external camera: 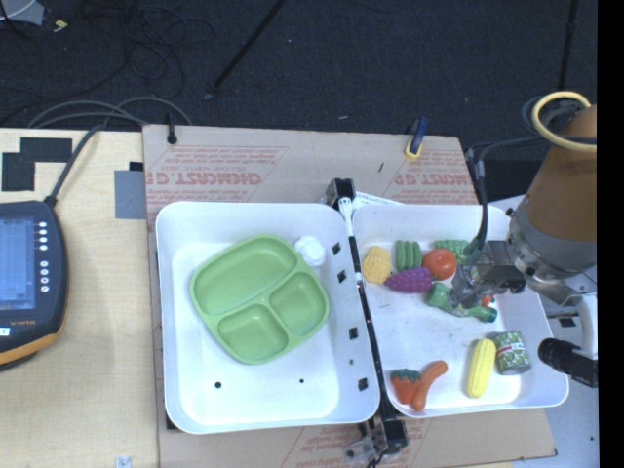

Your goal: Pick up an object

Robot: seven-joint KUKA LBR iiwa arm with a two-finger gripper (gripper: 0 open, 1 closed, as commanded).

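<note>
A cardboard sheet (292, 164) with red printing is lying on the bench under two white bins. The left bin (195, 398) is holding a green divided plate (258, 298) with three compartments, sitting tilted toward the bin's upper middle. A small white object (310, 251) is resting just beside the plate's upper right rim. A row of black clips (353, 305) is running along the seam where the bins are meeting. A blue and yellow clamp (417, 136) is gripping the cardboard's far edge. At the left, a teach pendant (24, 276) with a lit screen is lying on the pale bench top, and dark cables (97, 57) are trailing across the black floor behind.
</note>
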